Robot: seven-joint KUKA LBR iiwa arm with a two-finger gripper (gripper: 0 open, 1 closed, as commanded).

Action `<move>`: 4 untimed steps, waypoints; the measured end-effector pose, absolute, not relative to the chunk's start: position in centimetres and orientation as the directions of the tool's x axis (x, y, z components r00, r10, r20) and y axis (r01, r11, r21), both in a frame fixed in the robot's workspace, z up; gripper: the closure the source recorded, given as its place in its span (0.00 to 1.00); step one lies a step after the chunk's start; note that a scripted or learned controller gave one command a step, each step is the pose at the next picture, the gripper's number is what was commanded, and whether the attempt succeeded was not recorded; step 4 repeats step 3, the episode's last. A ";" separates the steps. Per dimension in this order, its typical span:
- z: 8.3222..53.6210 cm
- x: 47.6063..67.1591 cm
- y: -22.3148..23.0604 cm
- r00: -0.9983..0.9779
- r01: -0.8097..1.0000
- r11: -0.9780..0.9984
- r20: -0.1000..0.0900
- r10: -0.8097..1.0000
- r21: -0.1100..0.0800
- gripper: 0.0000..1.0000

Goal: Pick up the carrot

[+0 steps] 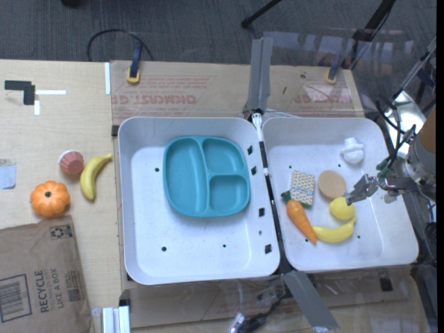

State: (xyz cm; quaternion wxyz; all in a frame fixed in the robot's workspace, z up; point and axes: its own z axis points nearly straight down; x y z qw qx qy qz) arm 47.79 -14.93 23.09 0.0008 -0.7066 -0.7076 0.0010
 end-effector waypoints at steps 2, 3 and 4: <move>10.9 47.7 -9.4 -0.156 0.988 0.156 0.001 0.988 -0.003 1.00; 19.1 47.8 -6.2 0.208 0.978 -0.208 -0.001 0.978 -0.002 1.00; 19.1 47.8 -6.2 0.208 0.978 -0.208 -0.001 0.978 -0.002 1.00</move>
